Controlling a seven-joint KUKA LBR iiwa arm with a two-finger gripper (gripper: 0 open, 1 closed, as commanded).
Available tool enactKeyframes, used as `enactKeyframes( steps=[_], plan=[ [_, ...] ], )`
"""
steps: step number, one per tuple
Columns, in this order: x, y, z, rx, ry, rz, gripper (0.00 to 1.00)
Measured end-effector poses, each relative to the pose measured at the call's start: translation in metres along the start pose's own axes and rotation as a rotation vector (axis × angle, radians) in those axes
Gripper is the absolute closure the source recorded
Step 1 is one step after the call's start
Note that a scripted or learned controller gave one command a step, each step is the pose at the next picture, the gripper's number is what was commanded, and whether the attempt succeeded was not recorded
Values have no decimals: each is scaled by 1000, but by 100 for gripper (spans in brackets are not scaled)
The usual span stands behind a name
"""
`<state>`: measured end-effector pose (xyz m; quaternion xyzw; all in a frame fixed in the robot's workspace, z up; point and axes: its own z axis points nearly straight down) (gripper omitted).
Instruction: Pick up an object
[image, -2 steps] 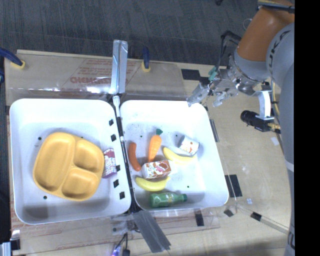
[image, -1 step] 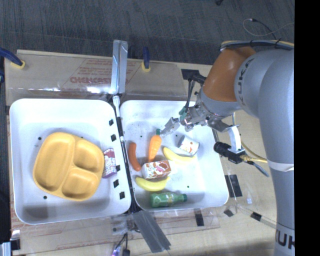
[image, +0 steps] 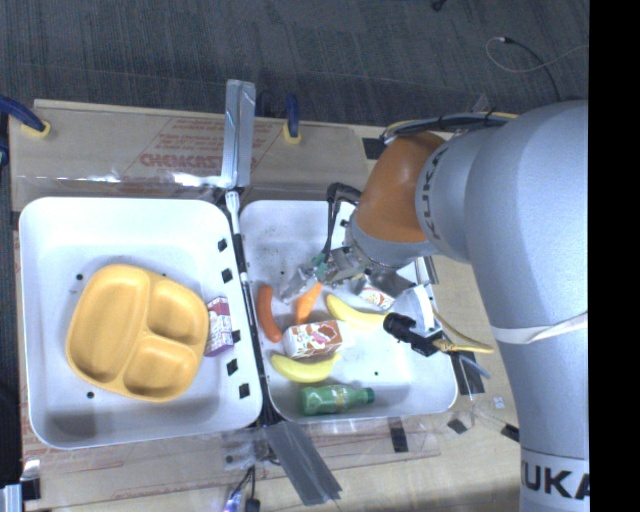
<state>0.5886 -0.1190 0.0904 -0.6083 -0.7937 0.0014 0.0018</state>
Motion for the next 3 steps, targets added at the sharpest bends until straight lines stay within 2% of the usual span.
enactKeyframes(
  steps=[1,2,3],
  plan=[
    [0,0,-10,2,0,-4,100],
    [11,6,-1,0,1,-230,100],
    [62,8,-167,-3,-1,-57,100]
  ],
)
